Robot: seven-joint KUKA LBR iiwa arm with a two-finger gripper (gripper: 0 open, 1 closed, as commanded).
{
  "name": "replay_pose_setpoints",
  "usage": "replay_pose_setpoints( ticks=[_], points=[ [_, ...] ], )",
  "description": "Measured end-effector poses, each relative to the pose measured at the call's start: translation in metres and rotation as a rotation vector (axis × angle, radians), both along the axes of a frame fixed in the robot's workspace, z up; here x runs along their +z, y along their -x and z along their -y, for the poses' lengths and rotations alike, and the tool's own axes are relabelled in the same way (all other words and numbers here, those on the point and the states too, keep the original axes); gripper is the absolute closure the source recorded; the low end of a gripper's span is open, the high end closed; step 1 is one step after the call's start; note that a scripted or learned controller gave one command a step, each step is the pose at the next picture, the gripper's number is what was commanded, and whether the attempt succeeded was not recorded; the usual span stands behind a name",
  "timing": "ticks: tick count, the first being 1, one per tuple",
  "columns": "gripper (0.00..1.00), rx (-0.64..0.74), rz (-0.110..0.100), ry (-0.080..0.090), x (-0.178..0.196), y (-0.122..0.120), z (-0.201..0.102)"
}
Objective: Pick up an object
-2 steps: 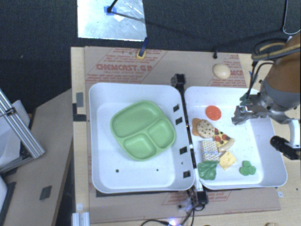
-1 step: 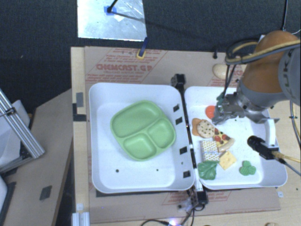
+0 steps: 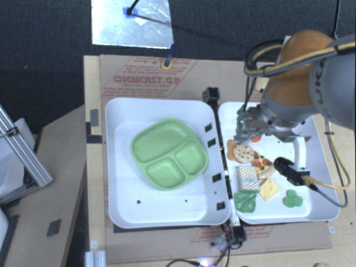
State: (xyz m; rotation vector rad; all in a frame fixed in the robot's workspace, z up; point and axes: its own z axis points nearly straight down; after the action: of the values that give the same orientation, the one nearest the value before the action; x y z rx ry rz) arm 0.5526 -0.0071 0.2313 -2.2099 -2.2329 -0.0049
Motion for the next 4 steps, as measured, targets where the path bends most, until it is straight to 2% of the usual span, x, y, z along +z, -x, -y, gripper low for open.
replay_pose_setpoints(
  ticks=[1, 2, 3, 4],
  points=[
    [1.00, 0.001, 0.001, -0.001, 0.000, -0.014, -0.060],
    [1.00, -0.008, -0.003, 0.002, -0.018, -0.008, -0.059],
    [1.00, -0.009, 0.001, 0.002, 0.002, -0.007, -0.052],
    [1.00, -0.005, -0.001, 0.002, 0.002, -0.007, -0.063]
  ],
)
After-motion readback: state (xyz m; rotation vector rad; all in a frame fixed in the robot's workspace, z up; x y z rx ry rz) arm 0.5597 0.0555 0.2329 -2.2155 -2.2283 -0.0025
